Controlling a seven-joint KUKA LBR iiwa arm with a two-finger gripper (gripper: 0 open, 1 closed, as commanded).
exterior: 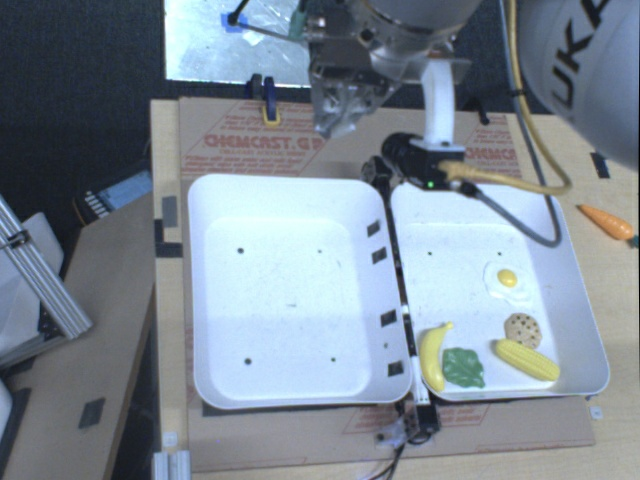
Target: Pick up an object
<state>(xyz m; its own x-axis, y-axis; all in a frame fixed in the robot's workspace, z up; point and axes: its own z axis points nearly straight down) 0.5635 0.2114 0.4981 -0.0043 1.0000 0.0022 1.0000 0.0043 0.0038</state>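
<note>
Hanging above the bench's far edge, the gripper (340,108) sits over cardboard (250,140) printed "CHEMCAST", apparently carrying nothing, though its blurred tip leaves that uncertain. Well below and to its right, the right bin (575,268) holds a fried egg (506,280), cookie (522,329), corn cob (526,360), banana (432,356) and green leaf (463,368). Letters "UKA" show on the arm (580,38).

Two white bins side by side on brown cardboard sheet (250,140) printed CHEMCAST. Left bin (205,268), right bin (570,268). Blue-and-yellow clamp (266,98) at cardboard's far edge. Aluminium rail (35,273) far left. Orange carrot toy (608,220) lies outside right bin.
</note>
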